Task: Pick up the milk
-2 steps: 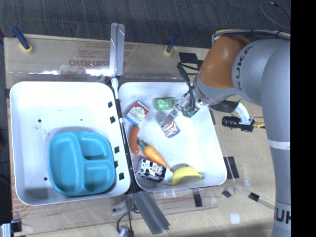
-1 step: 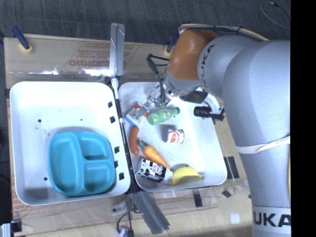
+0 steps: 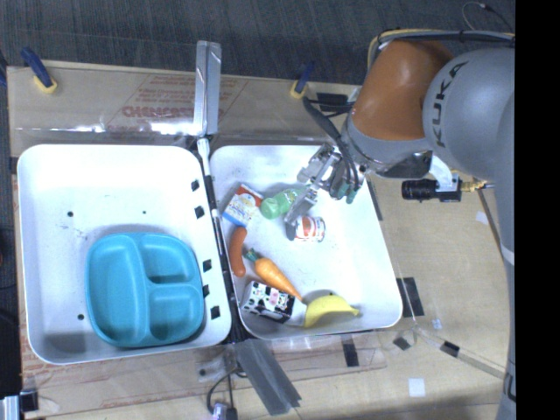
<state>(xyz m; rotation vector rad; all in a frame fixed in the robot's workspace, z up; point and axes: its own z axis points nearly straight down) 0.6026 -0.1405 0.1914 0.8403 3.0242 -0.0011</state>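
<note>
Milk carton [image 3: 267, 300], the small cow-print box, lies at the near edge of the right bin [image 3: 372, 234], just beside the carrot [image 3: 274, 274] and near the banana [image 3: 330, 308]. Gripper [image 3: 300, 213] is further back, hovering over the red/white can [image 3: 308, 227] and next to the green thing [image 3: 278, 204]; looks empty. Can't tell if the fingers are spread or closed, too blurry. So imo we're at the approach step, nothing grabbed yet. Next move: shift toward the near-left corner and drop on the carton w/o snagging the carrot. Carton's far end is partly tucked under the carrot tip.
</note>
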